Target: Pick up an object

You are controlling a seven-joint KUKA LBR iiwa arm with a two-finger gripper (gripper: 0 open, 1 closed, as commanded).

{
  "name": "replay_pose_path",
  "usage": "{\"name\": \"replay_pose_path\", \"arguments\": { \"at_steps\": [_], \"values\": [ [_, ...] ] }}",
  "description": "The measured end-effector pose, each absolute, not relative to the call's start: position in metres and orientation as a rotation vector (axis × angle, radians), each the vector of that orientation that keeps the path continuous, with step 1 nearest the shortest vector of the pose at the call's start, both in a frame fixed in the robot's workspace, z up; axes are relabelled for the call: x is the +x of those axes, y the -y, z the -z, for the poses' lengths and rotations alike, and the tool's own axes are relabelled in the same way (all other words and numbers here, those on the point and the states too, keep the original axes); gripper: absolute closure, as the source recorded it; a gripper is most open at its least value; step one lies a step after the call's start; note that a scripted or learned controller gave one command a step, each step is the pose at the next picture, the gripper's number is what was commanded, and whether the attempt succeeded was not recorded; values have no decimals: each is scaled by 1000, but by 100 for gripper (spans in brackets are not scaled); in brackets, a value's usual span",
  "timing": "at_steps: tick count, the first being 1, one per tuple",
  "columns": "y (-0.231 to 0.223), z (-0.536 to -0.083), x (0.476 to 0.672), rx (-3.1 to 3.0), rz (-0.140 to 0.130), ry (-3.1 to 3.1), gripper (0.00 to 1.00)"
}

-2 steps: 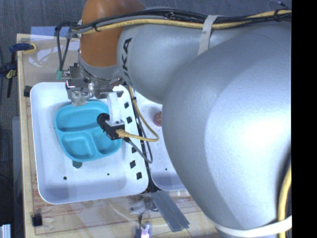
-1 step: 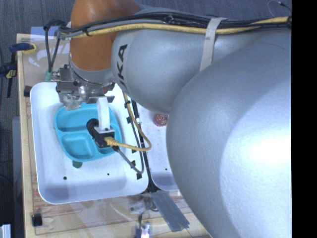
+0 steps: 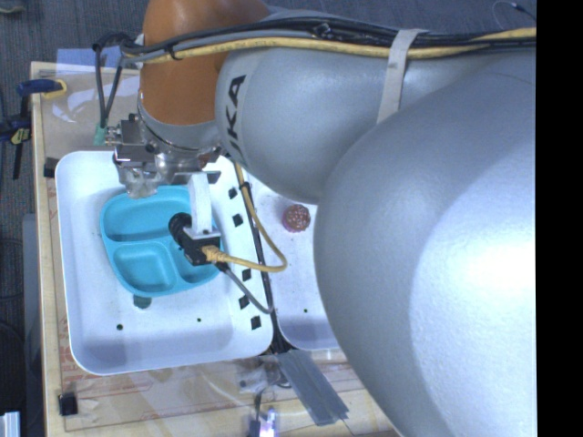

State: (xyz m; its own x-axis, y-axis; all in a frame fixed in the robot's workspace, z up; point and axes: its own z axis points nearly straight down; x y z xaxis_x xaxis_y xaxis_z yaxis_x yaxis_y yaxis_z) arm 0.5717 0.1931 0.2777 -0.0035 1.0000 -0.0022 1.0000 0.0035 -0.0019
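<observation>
From above, the big grey arm (image 3: pixel 437 198) sweeps in from three o'clock and covers most of the desk (image 3: pixel 55 89), its orange band (image 3: pixel 187 44) sitting at about eleven o'clock. Below that band the wrist hangs over the left white bin (image 3: pixel 91 335), and the jaws (image 3: pixel 146 180) come down at the upper rim of a blue divided tray (image 3: pixel 150 262) lying in that bin; whether they are spread or pressed together I cannot tell, since the wrist hardware hides them. A yellow cable (image 3: pixel 255 264) loops past the tray's right side. In the right white bin (image 3: pixel 301 330), at roughly the centre, lies a small reddish speckled ball (image 3: pixel 296 218), apart from the tray.
</observation>
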Motion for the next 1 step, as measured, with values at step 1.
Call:
{"name": "replay_pose_path", "arguments": {
  "at_steps": [1],
  "values": [
    [-193,-278,572,2217,5,-2225,0]
  ]
}}
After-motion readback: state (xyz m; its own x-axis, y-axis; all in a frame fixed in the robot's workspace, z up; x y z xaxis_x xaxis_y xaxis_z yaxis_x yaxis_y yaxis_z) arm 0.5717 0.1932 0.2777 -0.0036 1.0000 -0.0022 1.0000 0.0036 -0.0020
